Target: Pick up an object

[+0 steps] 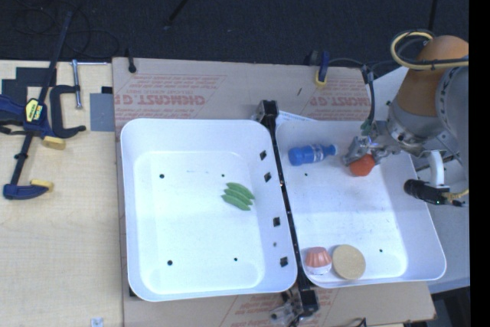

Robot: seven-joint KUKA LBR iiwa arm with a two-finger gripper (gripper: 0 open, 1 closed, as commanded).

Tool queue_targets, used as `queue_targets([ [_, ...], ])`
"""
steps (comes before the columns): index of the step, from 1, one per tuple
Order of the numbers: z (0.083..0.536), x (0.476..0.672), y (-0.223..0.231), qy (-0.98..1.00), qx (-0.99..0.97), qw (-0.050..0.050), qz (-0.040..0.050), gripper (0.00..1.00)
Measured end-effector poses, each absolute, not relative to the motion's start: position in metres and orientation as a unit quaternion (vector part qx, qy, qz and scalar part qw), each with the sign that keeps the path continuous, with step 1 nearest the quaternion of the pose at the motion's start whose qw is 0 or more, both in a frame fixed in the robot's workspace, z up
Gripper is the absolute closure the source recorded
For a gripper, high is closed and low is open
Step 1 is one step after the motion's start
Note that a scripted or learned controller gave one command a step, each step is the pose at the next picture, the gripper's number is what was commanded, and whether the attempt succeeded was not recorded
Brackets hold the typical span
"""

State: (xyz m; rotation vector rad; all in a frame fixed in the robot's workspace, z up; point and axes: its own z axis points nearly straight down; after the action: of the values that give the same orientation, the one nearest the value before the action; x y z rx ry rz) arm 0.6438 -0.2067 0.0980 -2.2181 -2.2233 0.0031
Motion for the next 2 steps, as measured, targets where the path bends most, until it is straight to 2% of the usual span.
queue_targets([
  [1, 0.088, 0.631, -0.151, -0.708, -0.706, 0.001, 0.0006, 1.0],
  [2, 0.088, 0.644, -0.079, -0.709, -0.705, 0.001, 0.0001, 1.0],
])
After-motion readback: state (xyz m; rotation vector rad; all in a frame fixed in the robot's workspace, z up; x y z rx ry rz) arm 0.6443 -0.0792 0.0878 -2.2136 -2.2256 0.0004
